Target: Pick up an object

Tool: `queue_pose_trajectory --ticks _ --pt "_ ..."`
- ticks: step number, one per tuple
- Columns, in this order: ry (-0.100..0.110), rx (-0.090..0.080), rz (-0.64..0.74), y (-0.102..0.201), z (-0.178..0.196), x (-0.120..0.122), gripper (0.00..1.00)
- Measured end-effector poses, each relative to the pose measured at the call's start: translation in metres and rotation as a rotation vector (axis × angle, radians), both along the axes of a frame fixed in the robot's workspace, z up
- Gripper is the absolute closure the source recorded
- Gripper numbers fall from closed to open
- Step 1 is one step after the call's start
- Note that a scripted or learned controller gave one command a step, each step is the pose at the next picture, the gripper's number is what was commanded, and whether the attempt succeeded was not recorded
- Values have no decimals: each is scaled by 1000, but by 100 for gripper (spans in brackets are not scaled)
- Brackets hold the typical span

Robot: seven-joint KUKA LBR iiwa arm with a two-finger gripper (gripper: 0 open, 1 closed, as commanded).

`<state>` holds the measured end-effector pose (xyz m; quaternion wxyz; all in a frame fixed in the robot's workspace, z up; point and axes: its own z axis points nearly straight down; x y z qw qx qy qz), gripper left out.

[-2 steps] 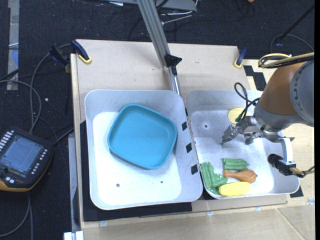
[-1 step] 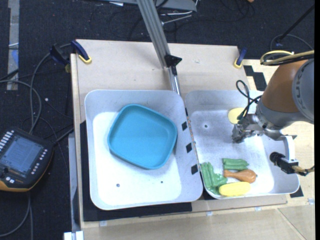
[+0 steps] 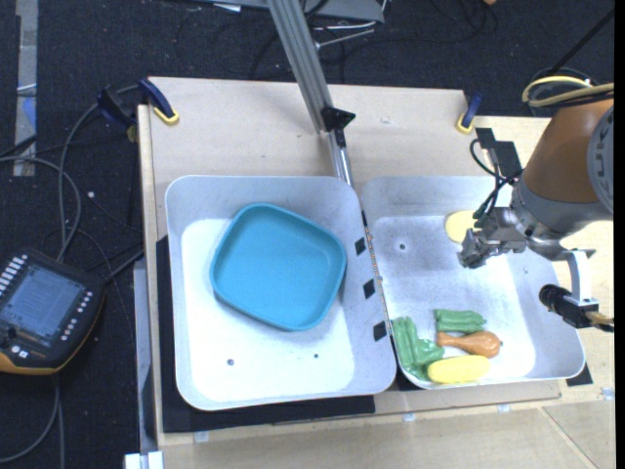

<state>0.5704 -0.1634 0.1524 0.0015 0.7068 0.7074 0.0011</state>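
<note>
My gripper [image 3: 473, 253] hangs over the upper right part of the right bin [image 3: 410, 262]. A pale yellow round object [image 3: 457, 226] lies just behind and left of it, partly hidden by the gripper. Near the bin's front edge lies a cluster of toy food: a green leafy piece [image 3: 410, 344], a green bean-like piece [image 3: 459, 319], a brown drumstick [image 3: 471, 341] and a yellow piece [image 3: 457, 369]. I see nothing between the fingers.
A blue square plate [image 3: 278, 266] lies in the left bin [image 3: 195, 360]. A grey metal post [image 3: 303, 52] slants up from the divider between the bins. Yellow clamps hold the bench's back corners. A handheld pendant [image 3: 39, 311] rests at far left.
</note>
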Motion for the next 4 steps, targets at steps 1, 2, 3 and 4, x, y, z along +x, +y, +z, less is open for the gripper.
queue_pose_trajectory --ticks 1,2,3,4 --pt "0 0 0 -2 42 2 100" --pt "2 0 -1 -2 65 3 100" --pt "2 1 4 50 78 7 100" --pt "3 2 4 103 89 9 100"
